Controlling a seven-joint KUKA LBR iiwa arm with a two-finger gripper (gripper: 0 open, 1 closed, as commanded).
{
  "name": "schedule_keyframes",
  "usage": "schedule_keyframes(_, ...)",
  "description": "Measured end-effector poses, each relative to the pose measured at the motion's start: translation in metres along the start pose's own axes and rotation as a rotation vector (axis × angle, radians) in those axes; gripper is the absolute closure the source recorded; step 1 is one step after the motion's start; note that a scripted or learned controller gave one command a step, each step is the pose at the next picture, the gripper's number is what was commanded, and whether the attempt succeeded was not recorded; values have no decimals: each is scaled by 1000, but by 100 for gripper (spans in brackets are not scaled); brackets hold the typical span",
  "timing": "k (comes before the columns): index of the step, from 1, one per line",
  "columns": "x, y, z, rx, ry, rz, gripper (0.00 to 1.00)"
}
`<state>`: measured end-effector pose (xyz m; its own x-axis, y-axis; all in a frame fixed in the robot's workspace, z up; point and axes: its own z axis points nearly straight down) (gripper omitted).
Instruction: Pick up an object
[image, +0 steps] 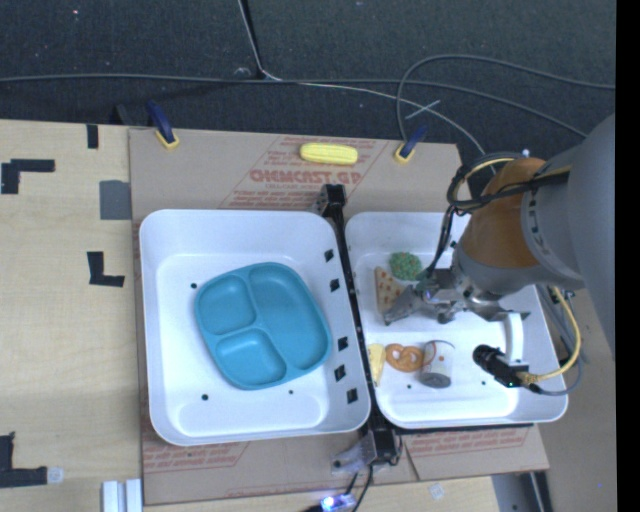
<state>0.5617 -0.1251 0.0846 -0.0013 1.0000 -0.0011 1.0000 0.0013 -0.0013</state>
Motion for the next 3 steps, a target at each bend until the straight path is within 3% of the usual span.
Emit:
schedule_keyframes(1, 0, 0, -11, -3, -2, 0, 100)
schedule_keyframes(3, 14, -4, -105, -4, 1, -1, 100)
